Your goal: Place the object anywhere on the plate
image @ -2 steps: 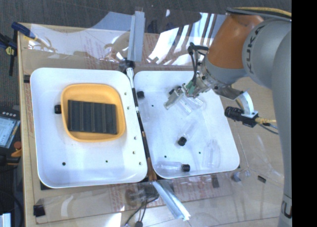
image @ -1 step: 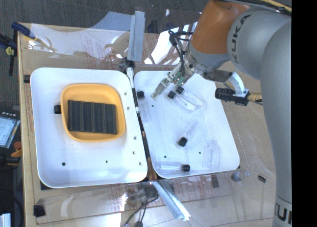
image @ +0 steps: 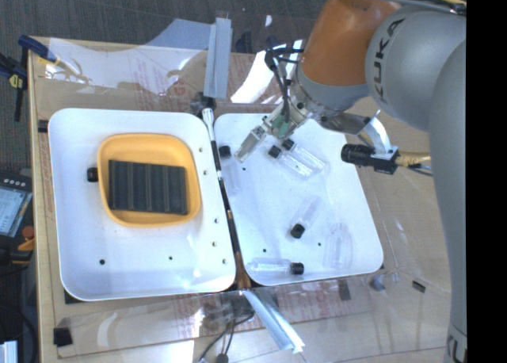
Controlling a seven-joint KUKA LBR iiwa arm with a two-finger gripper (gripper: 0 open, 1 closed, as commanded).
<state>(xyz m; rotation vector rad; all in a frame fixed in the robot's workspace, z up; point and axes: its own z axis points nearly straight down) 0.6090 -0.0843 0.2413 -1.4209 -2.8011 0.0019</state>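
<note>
Nearest the camera, the big grey arm (image: 420, 60) with its orange band fills the upper right, reaching down over the right bin (image: 360, 219). Its gripper (image: 265, 138) hangs at that bin's far left corner, the fingers (image: 249, 144) spread apart with nothing visible between them. Clear plastic vials with black caps lie scattered across the right bin: one vial (image: 297, 157) sits just beside the fingers, toward the bin's middle, not between them; whether it touches them is hard to say. Another vial (image: 303, 219) lies in the bin's centre, tilted, its cap toward the near side. A third vial (image: 273, 267) lies flat along the near wall, and a fourth vial (image: 338, 244) rests toward the near right corner, well apart from the fingers. Left of the right bin, the left bin (image: 71, 234) holds the yellow plate (image: 146, 147) with a dark ribbed insert (image: 149, 187) on it. Both bins sit on the surface (image: 103, 322).
</note>
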